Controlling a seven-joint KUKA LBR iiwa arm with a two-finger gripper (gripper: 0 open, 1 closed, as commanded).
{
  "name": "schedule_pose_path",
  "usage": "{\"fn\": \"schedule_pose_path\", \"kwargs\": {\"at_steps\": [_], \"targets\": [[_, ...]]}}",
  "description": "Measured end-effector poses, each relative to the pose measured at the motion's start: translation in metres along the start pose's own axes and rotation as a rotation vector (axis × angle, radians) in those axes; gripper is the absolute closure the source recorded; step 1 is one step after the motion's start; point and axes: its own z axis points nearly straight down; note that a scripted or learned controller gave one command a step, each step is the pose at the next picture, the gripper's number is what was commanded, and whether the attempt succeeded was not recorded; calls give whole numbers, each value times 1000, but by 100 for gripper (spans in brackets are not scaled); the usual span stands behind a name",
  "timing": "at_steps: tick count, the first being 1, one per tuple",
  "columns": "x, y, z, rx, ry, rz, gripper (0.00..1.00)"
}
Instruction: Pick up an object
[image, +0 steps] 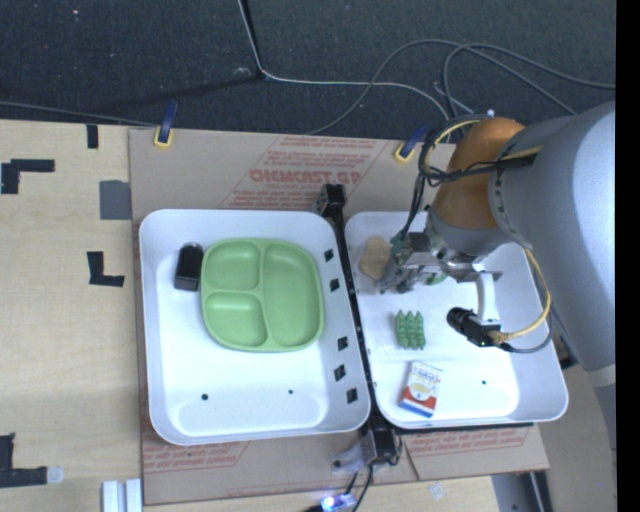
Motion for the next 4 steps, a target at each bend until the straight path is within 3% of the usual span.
{"fn": "schedule_pose_path", "kwargs": {"at_steps": [3, 4], "targets": [[1, 9, -159, -6, 1, 1, 100], [53, 3, -151, 1, 1, -2, 100]]}}
